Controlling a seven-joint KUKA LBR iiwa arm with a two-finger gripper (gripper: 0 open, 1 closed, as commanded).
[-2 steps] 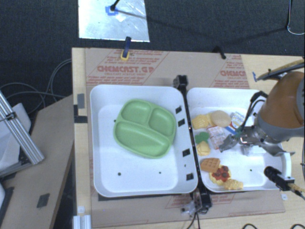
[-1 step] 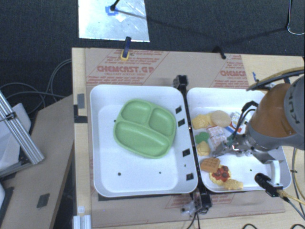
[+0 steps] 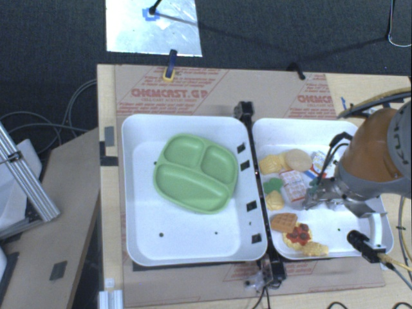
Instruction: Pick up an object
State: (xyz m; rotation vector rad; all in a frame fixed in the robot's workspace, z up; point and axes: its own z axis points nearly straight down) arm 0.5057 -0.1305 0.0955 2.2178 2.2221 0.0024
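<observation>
Your arm [image 3: 376, 156] enters at right, its gripper [image 3: 313, 197] over food toys [image 3: 286, 192] in the right bin [image 3: 335, 234]; grip state unclear. Green plate [image 3: 195, 172] lies in the left bin [image 3: 145, 237].

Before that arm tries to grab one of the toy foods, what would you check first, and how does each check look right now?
1. Tool is over the right bin, where the toy foods lie: ok.
2. A target sits close to the tool: ok, the small packet lies just to its left.
3. The target stands free of its neighbours: not ok, the packet touches the green piece and the yellow piece.
4. Tool's opening is ready: cannot tell, the wrist hides it.
5. Tool holds nothing yet: cannot tell from this angle.
6. A drop-off place is available: ok, the green divided plate sits in the left bin.
</observation>
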